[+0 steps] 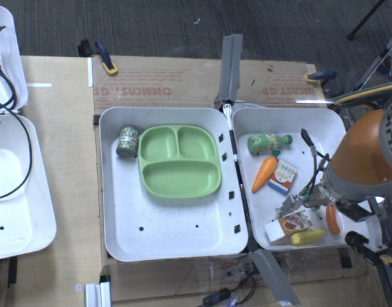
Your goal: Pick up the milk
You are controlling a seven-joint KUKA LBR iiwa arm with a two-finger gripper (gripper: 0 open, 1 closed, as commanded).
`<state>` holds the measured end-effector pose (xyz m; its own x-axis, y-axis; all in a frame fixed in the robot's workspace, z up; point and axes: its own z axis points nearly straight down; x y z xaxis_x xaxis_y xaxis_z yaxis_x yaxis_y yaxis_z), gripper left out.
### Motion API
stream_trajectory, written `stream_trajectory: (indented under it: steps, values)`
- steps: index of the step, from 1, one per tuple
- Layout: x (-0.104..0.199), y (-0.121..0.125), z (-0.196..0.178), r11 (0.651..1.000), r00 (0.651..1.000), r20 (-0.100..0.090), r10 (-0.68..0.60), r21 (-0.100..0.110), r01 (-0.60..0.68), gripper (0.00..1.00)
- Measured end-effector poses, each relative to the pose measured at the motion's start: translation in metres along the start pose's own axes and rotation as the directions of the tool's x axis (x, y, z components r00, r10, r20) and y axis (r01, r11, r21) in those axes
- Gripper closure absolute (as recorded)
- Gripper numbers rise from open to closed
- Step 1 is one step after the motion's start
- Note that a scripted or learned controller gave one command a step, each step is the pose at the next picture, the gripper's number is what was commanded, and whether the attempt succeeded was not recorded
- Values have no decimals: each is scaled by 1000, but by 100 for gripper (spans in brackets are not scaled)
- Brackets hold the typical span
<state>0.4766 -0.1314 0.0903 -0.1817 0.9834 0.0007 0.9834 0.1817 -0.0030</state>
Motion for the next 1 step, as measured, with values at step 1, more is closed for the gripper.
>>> stream_trajectory:
  steps: [1]
  values:
    - [27,5,0,991,991,0,-134,0,134,0]
